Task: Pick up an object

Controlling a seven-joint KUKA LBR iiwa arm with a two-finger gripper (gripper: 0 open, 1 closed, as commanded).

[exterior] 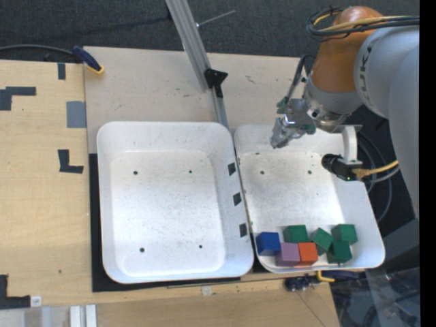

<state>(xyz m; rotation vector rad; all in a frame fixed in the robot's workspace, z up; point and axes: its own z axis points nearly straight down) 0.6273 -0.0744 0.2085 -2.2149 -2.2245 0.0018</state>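
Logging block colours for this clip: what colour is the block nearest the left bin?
Blue, seen in the camera view, at the left end of the cluster in the right bin.

From here I see two bins (167,138) of white plastic, matt and finely speckled. The table (41,203) looks like pale wood, smooth. The blocks (308,242) have a flat, matt colour. The claw (283,133) is bare grey metal, slightly shiny.
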